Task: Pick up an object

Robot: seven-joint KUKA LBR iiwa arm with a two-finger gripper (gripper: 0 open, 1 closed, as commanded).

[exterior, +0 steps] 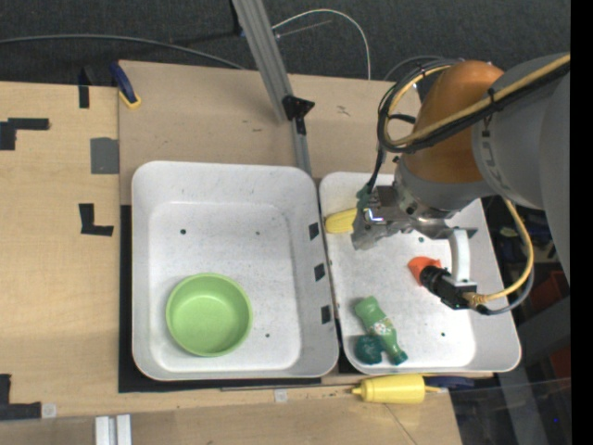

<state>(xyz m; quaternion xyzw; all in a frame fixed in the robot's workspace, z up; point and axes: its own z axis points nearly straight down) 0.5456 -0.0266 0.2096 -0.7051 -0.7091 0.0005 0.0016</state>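
In the right bin (482, 350) lie a yellow object (340, 221) at the far left side, a green bottle-shaped toy (379, 329) near the front, and an orange and white tool (437, 269) toward the right. My gripper (368, 229) hangs low over the bin's far left part, right next to the yellow object. The wrist hides much of the fingers, and I see nothing clearly held between them.
A green bowl (208, 314) sits in the front left of the left bin (222, 184). A yellow bottle (394, 389) lies on the bench just outside the right bin's front edge. A grey pole (269, 54) slants across the back.
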